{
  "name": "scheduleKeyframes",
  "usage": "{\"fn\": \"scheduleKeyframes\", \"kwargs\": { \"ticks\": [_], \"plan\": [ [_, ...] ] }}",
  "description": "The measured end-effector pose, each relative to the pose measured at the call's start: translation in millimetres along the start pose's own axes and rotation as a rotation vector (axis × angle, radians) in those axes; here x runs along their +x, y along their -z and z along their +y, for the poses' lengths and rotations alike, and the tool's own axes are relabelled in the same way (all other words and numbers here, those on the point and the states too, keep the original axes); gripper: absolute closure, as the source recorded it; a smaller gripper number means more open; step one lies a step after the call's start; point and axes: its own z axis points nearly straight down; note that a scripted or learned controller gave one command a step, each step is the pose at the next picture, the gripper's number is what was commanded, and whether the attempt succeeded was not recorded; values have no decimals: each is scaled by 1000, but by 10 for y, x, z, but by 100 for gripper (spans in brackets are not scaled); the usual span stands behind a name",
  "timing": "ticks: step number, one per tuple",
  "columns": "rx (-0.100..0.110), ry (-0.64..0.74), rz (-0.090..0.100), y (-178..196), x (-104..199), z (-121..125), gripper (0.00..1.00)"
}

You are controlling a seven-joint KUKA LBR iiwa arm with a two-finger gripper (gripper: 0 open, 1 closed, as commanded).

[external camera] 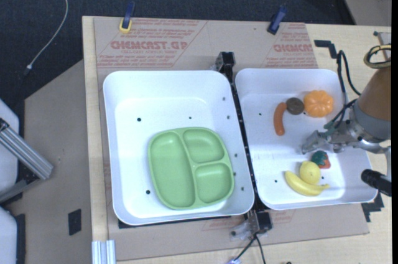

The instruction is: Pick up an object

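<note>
Resting in the left bin (124, 101) is a green divided plate (190, 167), lying flat toward the near side. In the right bin (261, 88) an orange sausage-shaped piece (280, 118) lies beside a small brown ball (295, 106) and an orange pumpkin-like fruit (318, 103). Nearer the front, a yellow lemon (310, 170) touches a banana (303, 184). A small red and green piece (321, 159) sits just under the hand (318, 143); whether its fingers are apart or together, I cannot tell.
</note>
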Motion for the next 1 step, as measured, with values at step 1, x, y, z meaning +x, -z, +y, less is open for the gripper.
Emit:
{"fn": "scheduleKeyframes", "kwargs": {
  "ticks": [1],
  "plan": [
    [-8,-1,-3,135,-7,17,100]
  ]
}}
